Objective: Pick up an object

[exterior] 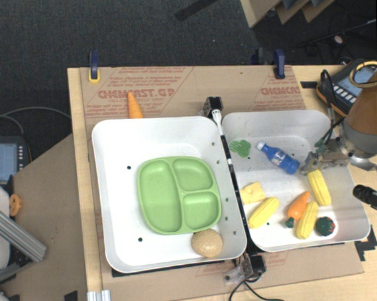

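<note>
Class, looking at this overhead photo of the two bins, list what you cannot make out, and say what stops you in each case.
1. The hand: small and blurred at the right bin's edge; its finger state is unreadable.
2. The arm: cut off by the picture's right edge.
3. The blue bottle's label: too small to read.
4. The orange carrot behind the left bin: its lower end is hidden by the bin's rim.

A green divided plate [177,194] sits in the left bin [115,181]. The tool [318,158] hangs by a blue bottle [278,158] in the right bin [281,121].
</note>
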Controlling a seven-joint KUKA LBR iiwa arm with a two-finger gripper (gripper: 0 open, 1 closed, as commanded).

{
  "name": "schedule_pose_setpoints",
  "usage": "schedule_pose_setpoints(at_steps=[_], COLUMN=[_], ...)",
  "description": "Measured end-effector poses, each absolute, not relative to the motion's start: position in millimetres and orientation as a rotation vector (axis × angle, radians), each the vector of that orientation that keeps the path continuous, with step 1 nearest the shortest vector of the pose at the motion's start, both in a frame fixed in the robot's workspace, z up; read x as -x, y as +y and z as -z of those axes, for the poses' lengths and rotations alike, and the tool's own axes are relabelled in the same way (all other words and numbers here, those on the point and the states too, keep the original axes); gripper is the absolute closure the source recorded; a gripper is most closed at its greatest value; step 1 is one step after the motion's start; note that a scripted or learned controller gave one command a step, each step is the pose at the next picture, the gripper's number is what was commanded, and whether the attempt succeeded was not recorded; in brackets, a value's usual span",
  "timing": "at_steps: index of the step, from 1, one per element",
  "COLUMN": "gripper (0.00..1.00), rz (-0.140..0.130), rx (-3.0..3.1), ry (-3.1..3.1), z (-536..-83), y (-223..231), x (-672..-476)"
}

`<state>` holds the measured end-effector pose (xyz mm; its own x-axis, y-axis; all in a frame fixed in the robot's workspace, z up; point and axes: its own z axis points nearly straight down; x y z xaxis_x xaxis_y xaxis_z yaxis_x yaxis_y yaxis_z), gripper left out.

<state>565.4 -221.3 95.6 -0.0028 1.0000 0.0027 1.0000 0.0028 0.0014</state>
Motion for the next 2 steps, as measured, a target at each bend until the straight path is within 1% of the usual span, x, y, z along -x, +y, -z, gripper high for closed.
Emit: schedule_pose_setpoints(at_steps=[1, 2], gripper=[1.0, 1.0], rz=[0.001, 0.013], rx=[2.209, 2.219], ry=[-2.224, -2.236], z=[-113.6, -226.9], y=[-126.3, -71.8], x=[-526.5, -544.1])
